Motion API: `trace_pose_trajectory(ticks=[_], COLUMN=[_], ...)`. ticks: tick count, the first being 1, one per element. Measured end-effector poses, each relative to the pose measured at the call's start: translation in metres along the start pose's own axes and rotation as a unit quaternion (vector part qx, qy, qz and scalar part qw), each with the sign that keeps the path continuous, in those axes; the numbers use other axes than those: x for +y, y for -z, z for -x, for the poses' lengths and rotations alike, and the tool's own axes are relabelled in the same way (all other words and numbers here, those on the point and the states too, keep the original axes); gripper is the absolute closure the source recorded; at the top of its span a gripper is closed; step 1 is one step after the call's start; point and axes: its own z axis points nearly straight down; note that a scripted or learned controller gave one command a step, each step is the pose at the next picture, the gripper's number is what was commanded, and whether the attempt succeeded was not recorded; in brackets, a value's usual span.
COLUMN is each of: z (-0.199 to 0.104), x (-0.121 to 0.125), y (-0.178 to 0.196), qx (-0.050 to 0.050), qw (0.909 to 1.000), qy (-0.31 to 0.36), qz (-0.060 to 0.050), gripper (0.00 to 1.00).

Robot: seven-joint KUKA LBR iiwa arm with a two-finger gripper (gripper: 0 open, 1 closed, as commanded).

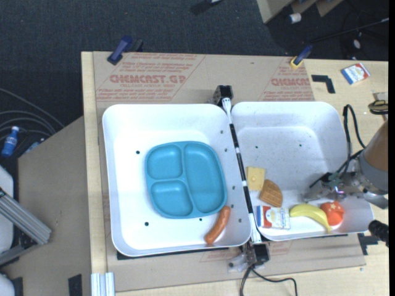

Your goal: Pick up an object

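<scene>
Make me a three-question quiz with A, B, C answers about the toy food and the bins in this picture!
1. Where is the sausage?
A. left bin, beside the blue plate
B. right bin, beside the banana
C. on the floor

2. How many compartments does the blue plate have?
A. two
B. three
C. five

3. How does the banana lie?
A. standing up against the wall
B. on the blue plate
C. flat on the right bin's floor, next to the tomato

Answers:
1 A: the sausage lies in the left bin at the plate's lower right corner.
2 B: two ridges split the plate into three parts.
3 C: the banana rests flat in the right bin, beside the tomato.
</scene>
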Motion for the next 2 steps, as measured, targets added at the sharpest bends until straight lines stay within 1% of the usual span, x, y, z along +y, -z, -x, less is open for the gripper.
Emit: trace_pose_trajectory(ticks=[1, 2], z=[0.002, -0.023], x=[0.001, 0.099], y=[0.010, 0.099], qx=[-0.003, -0.005], qw=[1.0000, 1.0000], qy=[-0.001, 0.000], qz=[0.003, 0.005], gripper=[1.00, 1.00])
